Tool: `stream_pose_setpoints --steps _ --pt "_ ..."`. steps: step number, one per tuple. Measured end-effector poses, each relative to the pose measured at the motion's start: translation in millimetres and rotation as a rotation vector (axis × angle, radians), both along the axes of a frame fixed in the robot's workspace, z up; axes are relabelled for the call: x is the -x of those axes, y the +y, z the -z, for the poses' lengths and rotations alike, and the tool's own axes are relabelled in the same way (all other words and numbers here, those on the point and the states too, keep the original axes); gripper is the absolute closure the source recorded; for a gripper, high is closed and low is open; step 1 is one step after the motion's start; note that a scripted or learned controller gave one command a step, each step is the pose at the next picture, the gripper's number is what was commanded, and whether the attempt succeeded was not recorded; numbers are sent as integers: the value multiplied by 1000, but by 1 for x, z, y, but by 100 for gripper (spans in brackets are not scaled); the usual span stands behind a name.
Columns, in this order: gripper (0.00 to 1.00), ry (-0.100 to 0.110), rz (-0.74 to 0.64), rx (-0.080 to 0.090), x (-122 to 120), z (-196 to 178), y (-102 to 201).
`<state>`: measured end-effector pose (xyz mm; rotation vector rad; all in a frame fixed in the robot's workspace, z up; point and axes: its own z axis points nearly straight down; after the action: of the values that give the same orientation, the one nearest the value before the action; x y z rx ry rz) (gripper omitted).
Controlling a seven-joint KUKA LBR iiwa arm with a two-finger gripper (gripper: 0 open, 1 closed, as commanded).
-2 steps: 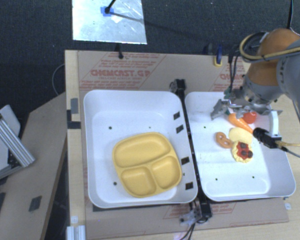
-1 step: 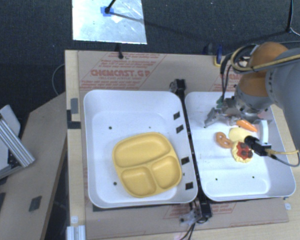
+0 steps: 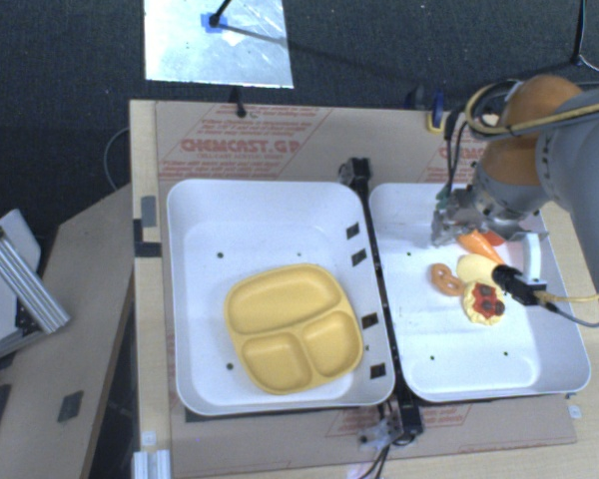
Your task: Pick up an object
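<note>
Yellow, three-compartment plate [image 3: 295, 325] lies in the left bin [image 3: 195, 218], toward its front. In the right bin [image 3: 479, 377], a toy pretzel [image 3: 444, 279], a pale yellow piece [image 3: 475, 267], a small pizza [image 3: 485, 304] and an orange carrot-like piece [image 3: 479, 243] cluster together. Above them the gripper [image 3: 449, 223] reaches down beside the orange piece; whether it is open or closed cannot be told.

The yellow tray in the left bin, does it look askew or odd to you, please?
Slightly. The tray lies turned at an angle to the left bin's walls, not squared up. It sits flat and looks undamaged, its three compartments holding nothing.
</note>
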<state>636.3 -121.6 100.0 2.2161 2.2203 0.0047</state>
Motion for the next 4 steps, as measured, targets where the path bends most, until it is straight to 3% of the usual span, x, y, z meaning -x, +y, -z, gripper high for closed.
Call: stream_pose_setpoints --steps 3,4 --pt "100 -4 -4 1 -18 -178 -12" --pt "100 3 -4 -1 -8 -179 31"
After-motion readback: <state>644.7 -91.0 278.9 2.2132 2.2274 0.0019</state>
